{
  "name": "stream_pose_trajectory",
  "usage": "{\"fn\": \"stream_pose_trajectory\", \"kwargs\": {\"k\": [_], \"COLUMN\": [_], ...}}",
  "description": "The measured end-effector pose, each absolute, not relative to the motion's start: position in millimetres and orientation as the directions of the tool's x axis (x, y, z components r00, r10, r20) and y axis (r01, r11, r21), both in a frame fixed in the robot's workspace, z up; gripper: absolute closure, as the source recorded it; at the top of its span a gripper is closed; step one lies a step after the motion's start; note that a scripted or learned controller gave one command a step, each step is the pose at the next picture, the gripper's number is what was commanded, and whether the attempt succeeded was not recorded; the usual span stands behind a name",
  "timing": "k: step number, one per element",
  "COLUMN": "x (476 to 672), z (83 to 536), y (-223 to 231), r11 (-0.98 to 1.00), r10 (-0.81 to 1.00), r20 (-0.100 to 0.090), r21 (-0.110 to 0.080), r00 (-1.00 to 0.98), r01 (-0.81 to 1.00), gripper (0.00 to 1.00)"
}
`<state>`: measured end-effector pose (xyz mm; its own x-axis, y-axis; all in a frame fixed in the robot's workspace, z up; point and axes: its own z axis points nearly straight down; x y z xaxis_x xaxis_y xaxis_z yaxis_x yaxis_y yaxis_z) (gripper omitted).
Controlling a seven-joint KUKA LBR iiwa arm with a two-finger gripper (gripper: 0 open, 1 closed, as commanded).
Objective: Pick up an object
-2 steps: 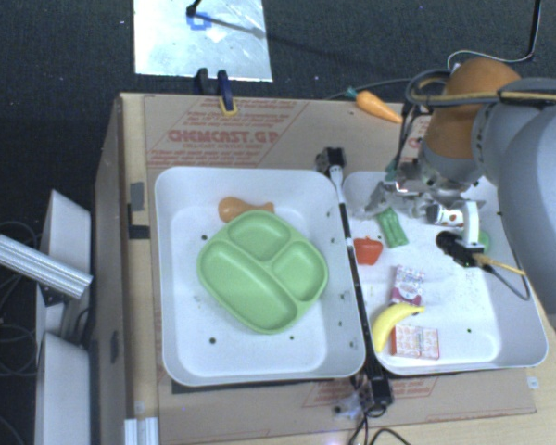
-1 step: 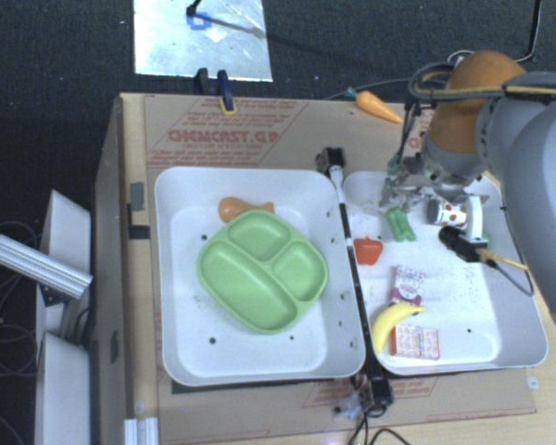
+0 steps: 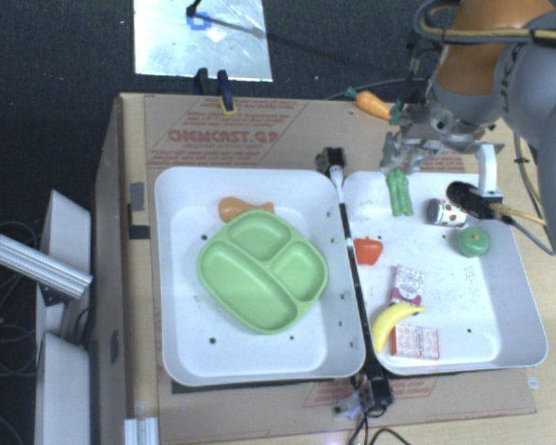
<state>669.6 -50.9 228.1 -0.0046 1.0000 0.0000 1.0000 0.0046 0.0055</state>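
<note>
At the bottom of the right bin (image 3: 514, 341), a red-and-white packet (image 3: 415, 342) is lying flat, with a yellow banana (image 3: 392, 324) touching its left edge. Just above them a pink-and-white pouch (image 3: 408, 285) is lying near the bin's middle. A small red piece (image 3: 367, 249) is sitting against the divider between the two bins.

In the left bin (image 3: 181, 341), a green divided plate (image 3: 262, 269) is taking up the centre, and an orange toy (image 3: 244, 209) is peeking out from behind its upper edge.

Further up on the right side of the frame, a green apple (image 3: 473, 241) is resting near the right bin's right wall, and a small white-and-red can (image 3: 448, 214) is lying just to its upper left. A green stick (image 3: 400, 196) is standing nearly upright in the picture at the right bin's upper left.

The gripper (image 3: 403, 162) is hovering right at the stick's upper end; whether it is spread or pinching the stick cannot be told.

Beyond the bins, an orange carrot (image 3: 373, 105) is lying on the brown board (image 3: 259, 128).
</note>
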Motion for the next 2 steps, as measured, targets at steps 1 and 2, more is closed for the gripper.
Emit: {"fn": "stream_pose_trajectory", "kwargs": {"k": [1,2], "x": [655.7,655.6], "z": [248.6,248.4], "y": [2.4,1.9], "r11": [0.005,0.005], "r10": [1.0,1.0], "r20": [0.001,0.0], "r21": [0.003,0.003], "r00": [-0.005,-0.005], "r01": [1.0,1.0], "gripper": [1.0,0.0]}}
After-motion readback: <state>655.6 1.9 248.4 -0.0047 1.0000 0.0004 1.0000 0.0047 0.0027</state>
